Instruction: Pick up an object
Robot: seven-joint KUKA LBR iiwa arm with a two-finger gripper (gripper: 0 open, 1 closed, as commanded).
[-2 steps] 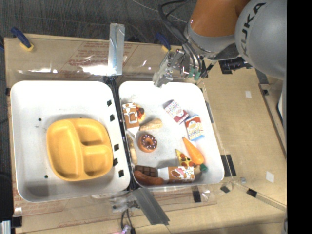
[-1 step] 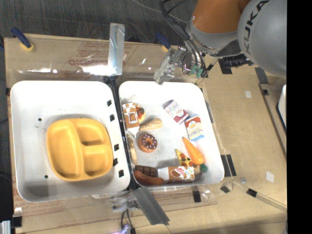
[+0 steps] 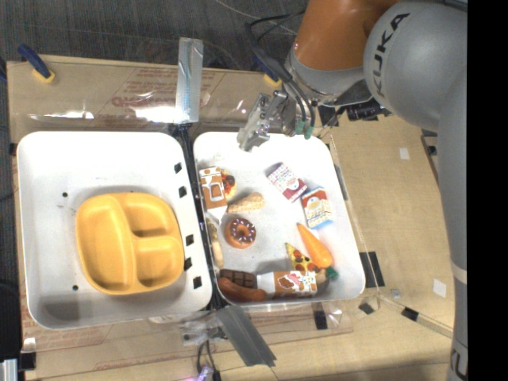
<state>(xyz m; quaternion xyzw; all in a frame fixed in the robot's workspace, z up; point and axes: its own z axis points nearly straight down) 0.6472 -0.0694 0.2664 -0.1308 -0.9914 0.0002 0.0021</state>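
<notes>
My gripper (image 3: 254, 136) hangs over the far edge of the right bin (image 3: 341, 205), above bare white floor, with nothing visibly between its fingers. Below it in that bin lie a small brown-and-white carton (image 3: 212, 186), a bread roll (image 3: 245, 204), a chocolate doughnut (image 3: 240, 231), two red-and-white cartons (image 3: 286, 180) (image 3: 317, 208), a carrot (image 3: 315, 246), a pizza slice (image 3: 298, 256), a sausage (image 3: 242, 293) and a chocolate bar (image 3: 240, 279). A labelled bottle (image 3: 296, 282) lies along the near wall.
The left bin (image 3: 40, 173) holds a yellow divided tray (image 3: 129, 241). The grey arm with its orange band (image 3: 341, 14) fills the upper right. Cardboard and tape surround both bins.
</notes>
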